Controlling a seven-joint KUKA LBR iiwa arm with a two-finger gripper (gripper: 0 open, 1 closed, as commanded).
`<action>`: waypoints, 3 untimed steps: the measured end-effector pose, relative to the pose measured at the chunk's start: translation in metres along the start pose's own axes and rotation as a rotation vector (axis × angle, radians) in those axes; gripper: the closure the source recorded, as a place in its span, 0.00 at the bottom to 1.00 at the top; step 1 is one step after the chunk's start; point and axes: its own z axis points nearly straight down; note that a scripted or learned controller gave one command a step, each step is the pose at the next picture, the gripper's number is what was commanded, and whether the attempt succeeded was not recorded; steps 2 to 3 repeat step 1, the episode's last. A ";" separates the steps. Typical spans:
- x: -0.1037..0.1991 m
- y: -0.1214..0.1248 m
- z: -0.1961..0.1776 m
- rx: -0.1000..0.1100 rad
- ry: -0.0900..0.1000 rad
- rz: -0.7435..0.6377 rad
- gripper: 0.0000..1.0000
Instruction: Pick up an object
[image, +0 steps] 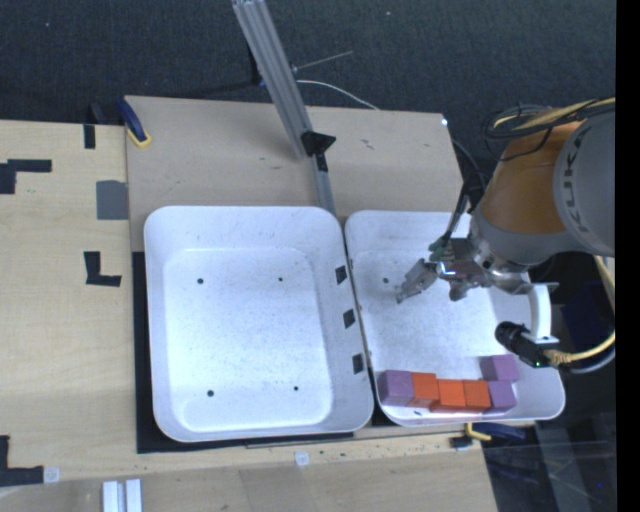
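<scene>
**Over the right bin, blocks not yet grasped**

Over the right bin (400, 240), the tool (418, 283) is held above bare floor, with nothing seen between its fingers; whether they are spread or closed cannot be told. The purple and orange blocks (450, 392) are lined along the bin's near wall, well apart from it. An approach is judged in hand. A move nearward and a descent are called for next.

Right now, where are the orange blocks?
The orange blocks lie along the right bin's near edge, flanked by purple blocks, below the end effector.
</scene>
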 end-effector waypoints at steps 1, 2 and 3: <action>-0.052 -0.002 -0.005 -0.001 -0.002 0.004 0.00; -0.052 -0.002 -0.005 -0.001 -0.002 0.004 0.00; -0.052 -0.002 -0.005 -0.001 -0.002 0.004 0.00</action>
